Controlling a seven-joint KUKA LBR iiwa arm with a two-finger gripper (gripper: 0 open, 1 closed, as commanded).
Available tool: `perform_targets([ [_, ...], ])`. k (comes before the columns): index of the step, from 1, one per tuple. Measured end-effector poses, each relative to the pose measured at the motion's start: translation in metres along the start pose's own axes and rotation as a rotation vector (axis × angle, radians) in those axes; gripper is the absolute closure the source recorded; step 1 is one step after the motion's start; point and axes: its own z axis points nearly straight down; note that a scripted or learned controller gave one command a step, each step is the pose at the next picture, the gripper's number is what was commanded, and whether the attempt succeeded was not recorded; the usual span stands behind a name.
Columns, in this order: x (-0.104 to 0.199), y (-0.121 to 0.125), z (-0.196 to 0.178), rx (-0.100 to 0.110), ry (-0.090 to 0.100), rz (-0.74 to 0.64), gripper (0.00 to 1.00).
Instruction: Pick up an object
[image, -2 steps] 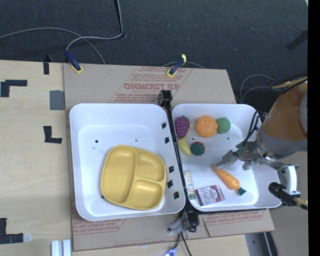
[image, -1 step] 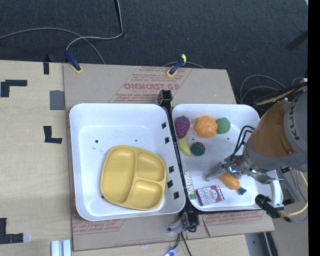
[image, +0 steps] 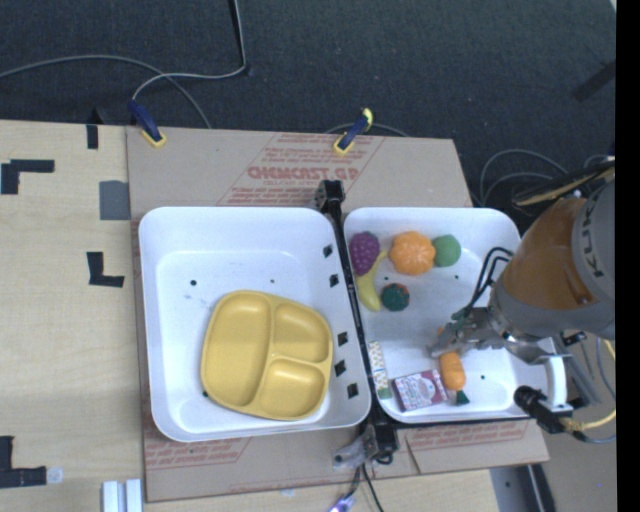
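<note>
Over right bin (image: 500, 225), gripper (image: 452, 343) hovers above toy carrot (image: 453, 371); fingers' state: cannot tell. Risk: off-centre descent nudges carrot against pink packet (image: 418, 389), grasp misses.

Floor: you see dark carpet (image: 420, 60) crossed by loose cables (image: 190, 75).
Tabletop: pale wood (image: 60, 330) with black tape marks (image: 100, 270).
Underlay: printed cardboard sheet (image: 290, 170), clamped by yellow-and-blue clips (image: 148, 124).

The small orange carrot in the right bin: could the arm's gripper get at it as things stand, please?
Probably yes. The gripper sits just above the toy carrot in the right bin, with nothing lying over it. The pink packet lies close beside it and might get nudged.
</note>
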Motion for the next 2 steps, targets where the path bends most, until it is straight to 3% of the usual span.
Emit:
perform_targets([
  [1,0.061,0.042,0.01,-0.001,0.003,-0.002,1.0],
  [2,0.139,0.047,-0.089,0.004,0.003,-0.002,1.0],
])
